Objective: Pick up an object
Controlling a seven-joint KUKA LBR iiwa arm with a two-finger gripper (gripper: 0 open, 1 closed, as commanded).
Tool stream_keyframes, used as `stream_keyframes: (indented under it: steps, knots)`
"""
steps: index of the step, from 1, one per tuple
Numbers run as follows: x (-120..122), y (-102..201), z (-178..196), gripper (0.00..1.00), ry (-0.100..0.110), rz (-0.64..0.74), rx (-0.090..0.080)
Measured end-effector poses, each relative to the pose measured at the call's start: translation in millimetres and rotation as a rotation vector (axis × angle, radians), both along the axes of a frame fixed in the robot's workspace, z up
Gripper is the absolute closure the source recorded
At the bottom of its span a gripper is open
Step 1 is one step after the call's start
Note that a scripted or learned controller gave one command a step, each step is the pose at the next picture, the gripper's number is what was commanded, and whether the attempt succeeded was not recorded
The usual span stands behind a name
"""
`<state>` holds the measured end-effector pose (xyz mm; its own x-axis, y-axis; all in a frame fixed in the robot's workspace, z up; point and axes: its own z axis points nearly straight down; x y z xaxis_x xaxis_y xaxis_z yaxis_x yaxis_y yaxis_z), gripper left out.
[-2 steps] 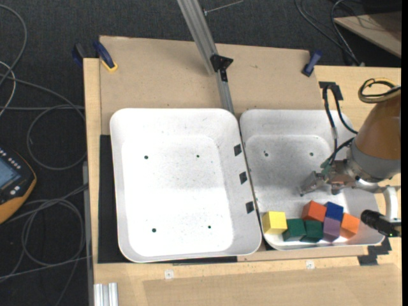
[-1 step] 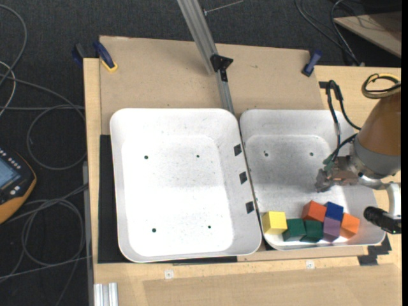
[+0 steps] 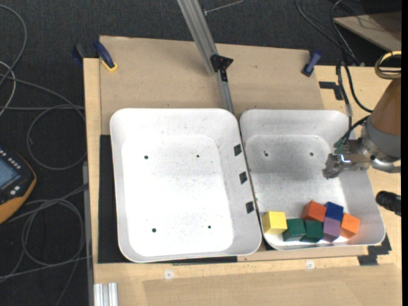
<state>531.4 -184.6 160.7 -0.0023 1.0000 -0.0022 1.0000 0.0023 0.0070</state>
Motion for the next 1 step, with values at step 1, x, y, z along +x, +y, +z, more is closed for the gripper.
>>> stream_keyframes:
  steps: [1]
  knots:
    - [1.4,-0.9,43.5,1.0,0.001,0.0,0.0]
